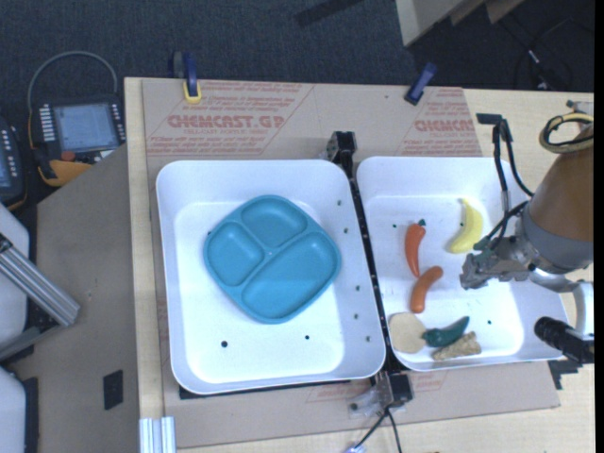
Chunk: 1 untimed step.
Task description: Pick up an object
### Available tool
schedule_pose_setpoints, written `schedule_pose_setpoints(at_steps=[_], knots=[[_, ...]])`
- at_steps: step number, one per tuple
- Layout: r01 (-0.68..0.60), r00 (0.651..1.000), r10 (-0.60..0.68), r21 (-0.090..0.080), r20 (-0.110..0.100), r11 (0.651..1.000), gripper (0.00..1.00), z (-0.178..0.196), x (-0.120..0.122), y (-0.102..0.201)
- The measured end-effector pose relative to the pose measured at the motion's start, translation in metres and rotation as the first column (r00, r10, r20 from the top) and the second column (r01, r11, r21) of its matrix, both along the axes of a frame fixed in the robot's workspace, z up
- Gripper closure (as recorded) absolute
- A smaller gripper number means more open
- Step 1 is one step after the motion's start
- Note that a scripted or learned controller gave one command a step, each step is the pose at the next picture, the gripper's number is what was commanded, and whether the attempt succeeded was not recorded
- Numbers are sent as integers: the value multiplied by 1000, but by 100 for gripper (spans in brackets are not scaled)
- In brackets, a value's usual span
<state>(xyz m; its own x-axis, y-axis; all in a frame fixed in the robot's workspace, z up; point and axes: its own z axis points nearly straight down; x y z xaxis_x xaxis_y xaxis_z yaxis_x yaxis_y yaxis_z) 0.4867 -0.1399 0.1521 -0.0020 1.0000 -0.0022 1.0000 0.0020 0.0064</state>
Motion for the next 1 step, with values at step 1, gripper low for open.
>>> schedule_pose_setpoints(at_steps=[1], knots=[[1,1000,-1,0,0,1000,100,60,-7,1]])
